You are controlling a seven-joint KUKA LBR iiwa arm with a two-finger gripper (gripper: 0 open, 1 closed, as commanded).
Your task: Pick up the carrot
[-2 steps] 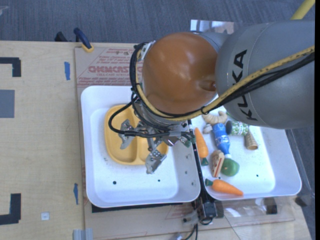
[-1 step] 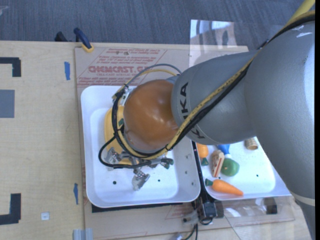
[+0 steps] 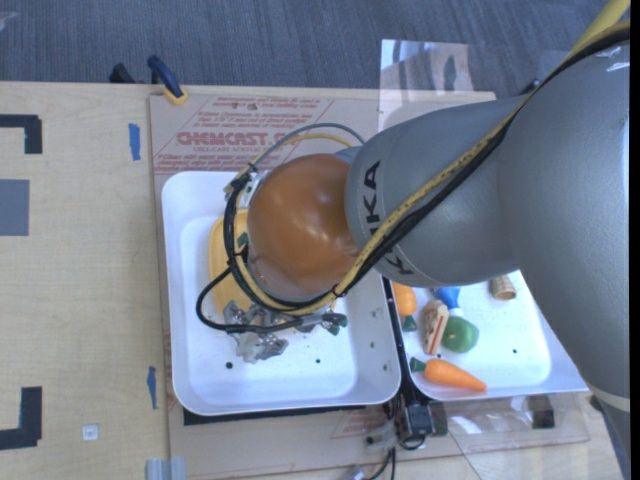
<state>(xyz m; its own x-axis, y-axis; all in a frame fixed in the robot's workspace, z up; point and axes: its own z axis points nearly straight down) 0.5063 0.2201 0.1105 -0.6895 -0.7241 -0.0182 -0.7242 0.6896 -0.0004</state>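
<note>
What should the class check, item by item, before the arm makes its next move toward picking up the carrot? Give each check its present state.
1. Carrot in plain sight, lying in the right bin: ok.
2. Gripper over the carrot's bin: not ok; it is low in the left bin.
3. Carrot between the fingers: not ok; it lies apart from the gripper.
4. Fingers ready to close: cannot tell.
5. Room around the carrot: not ok; a green object and a wooden piece lie close behind it.
</note>
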